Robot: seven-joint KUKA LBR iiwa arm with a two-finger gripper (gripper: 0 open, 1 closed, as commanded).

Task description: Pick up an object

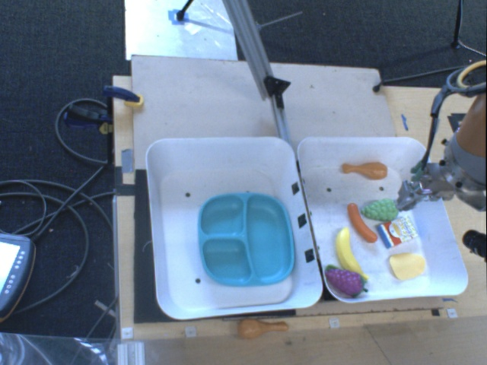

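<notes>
Toys lie in the right bin (449, 280): green grapes (380, 209), hot dog (361, 222), banana (348, 251), purple grapes (345, 280), cheese (408, 265), carton (399, 230) and drumstick (365, 170). Beside the green grapes hangs the gripper (411, 196); its opening cannot be told. The left bin (171, 226) holds a teal tray (246, 238).

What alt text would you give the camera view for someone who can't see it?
A grey robot arm reaches in from the right, its end effector beside a green toy in the right bin, among a sausage, banana, purple grapes, drumstick, small carton and yellow piece. The left bin holds a teal divided plate.
</notes>
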